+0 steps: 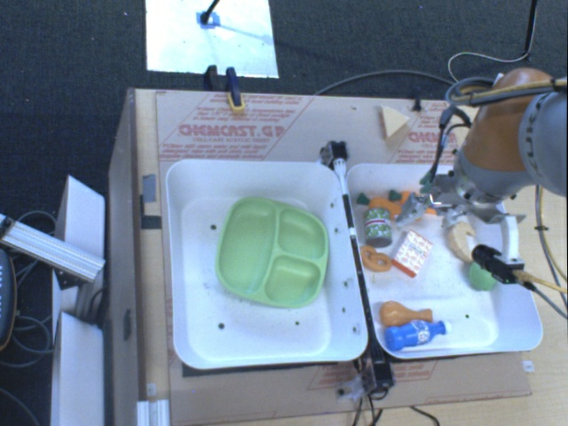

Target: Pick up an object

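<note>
The arm reaches in over the right bin of 2 white bins, its orange band above the wrist. The gripper hangs low near the back of that bin, and the view is too cluttered there to tell how its jaws stand; nothing clearly sits between them.

Just to the left of the jaws lies an orange toy, and just below that stands a small dark jar with a green lid. Below the jaws, toward the front of the bin, lies a white card with red print, tilted, with an orange ring touching its left corner. To the right of the jaws rests a pale curved piece, and further right and forward a green ball sits partly under a black part of the arm's tooling. Well toward the front of the bin lie an orange squash-shaped toy and, touching it, a blue bottle on its side.

The left bin holds a green divided plate with 3 compartments, well apart from the jaws.
</note>
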